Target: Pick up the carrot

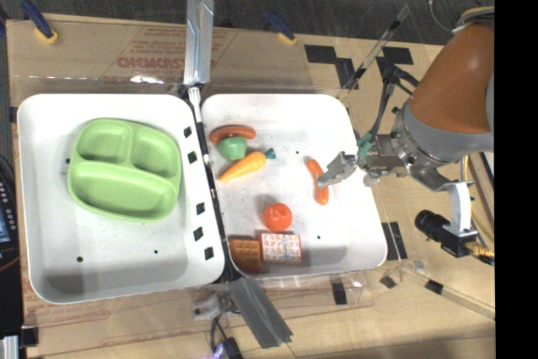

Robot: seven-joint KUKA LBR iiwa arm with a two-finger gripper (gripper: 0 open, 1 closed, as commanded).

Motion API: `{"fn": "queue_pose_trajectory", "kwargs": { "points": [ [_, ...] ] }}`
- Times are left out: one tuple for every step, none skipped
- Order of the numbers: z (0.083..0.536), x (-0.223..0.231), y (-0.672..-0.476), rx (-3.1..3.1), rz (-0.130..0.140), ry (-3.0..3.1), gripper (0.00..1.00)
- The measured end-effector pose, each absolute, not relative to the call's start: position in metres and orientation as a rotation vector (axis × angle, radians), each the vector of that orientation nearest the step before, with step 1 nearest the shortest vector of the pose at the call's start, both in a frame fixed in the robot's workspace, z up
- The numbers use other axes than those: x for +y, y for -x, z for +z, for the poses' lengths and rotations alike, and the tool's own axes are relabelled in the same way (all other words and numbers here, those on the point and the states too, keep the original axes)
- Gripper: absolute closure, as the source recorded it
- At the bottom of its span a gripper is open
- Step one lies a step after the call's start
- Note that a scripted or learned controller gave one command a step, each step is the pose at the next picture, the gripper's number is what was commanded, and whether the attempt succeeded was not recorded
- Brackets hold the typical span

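- Two white bins (pixel 34 206) are borne side by side on a cardboard-covered worktop (pixel 420 282).
- Just beside the hand (pixel 338 170), a small orange piece (pixel 318 179) is seen; finger state cannot be told.
- Farther off, the carrot (pixel 245 166) lies ungrasped; pickup remains undone.

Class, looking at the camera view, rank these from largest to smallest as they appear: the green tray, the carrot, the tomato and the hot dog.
1. Green tray, by far the largest.
2. Carrot.
3. Hot dog and tomato: too alike to rank; the hot dog is longer but thinner.
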State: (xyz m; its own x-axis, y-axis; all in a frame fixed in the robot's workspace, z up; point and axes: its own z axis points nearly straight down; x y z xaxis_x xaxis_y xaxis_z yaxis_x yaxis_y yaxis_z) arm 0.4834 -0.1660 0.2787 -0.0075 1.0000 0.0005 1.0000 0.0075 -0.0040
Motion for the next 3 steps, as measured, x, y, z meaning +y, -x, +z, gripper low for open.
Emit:
{"fn": "queue_pose_trajectory", "kwargs": {
  "points": [
    [0.14, -0.138, -0.554, -2.501, 0.005, 1.892, 0.0],
    [0.091, -0.127, -0.607, -2.556, 0.002, 1.822, 0.0],
    [0.091, -0.111, -0.654, -2.491, 0.016, 1.91, 0.0]
  ]
}}
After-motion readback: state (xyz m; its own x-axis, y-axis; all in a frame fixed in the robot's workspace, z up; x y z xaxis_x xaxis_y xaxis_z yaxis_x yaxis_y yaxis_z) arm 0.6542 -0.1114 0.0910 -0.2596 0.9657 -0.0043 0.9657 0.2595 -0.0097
